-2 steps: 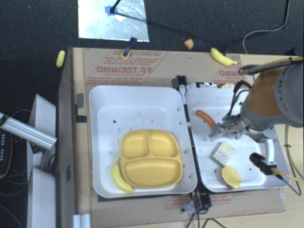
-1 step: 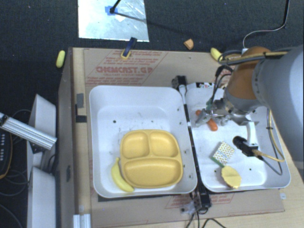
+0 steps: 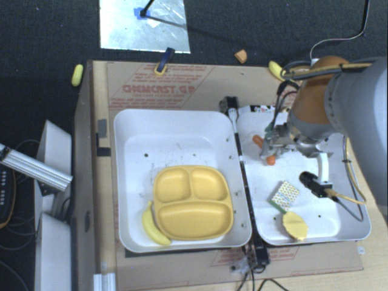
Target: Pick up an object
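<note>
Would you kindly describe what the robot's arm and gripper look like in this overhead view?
The arm is a thick, rounded grey cylinder with a glossy orange band above the wrist. Thin dark and white cables loop around its upper end and trail off toward the top. Below the band sits a compact grey metal gripper with small orange-tipped parts.

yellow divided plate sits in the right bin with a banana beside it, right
Not quite. The camera view shows the yellow divided plate in the left bin, not the right one. The banana does lie beside it, against its lower left edge.
</note>
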`<state>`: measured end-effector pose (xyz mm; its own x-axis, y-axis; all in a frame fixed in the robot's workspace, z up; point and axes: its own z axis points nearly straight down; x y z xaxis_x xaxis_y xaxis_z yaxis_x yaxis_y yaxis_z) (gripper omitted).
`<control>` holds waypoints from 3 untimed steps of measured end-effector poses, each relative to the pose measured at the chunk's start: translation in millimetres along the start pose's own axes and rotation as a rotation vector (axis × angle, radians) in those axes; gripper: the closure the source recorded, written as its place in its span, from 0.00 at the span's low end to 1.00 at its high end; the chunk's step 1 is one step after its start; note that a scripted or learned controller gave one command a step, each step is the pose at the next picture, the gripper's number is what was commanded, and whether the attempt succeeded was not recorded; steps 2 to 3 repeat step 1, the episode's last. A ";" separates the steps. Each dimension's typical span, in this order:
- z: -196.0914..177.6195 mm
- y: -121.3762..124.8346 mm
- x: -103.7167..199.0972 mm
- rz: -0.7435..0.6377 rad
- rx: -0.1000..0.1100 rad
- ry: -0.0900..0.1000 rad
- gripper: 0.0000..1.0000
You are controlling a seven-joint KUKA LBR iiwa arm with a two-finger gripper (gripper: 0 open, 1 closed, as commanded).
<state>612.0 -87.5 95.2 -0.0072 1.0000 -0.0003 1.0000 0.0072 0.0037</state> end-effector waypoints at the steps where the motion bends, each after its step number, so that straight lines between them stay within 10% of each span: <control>1: -90.5 -11.7 63.6 0.002 0.000 0.001 1.00; 3: -90.5 -11.7 63.6 0.002 0.000 0.001 1.00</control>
